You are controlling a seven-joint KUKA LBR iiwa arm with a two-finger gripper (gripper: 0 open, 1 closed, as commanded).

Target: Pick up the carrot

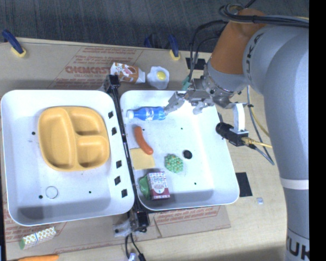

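Note:
The carrot (142, 138), a short orange-red stick, lies in the right bin (217, 167) near its left wall, just below a blue bottle (146, 113). My gripper (186, 106) hovers over the back of the right bin, up and to the right of the carrot and well apart from it. Its fingers are spread open with nothing between them, and the left fingertip (173, 104) sits close to the bottle's right end.
The right bin also holds a yellow cheese slice (142, 158), green peas (174, 163), a small red-and-white box (159, 185) and a green item (143, 185). A yellow divided plate (73, 136) fills the left bin (16, 162). A carton (125, 72) and an egg-like item (158, 76) lie behind the bins.

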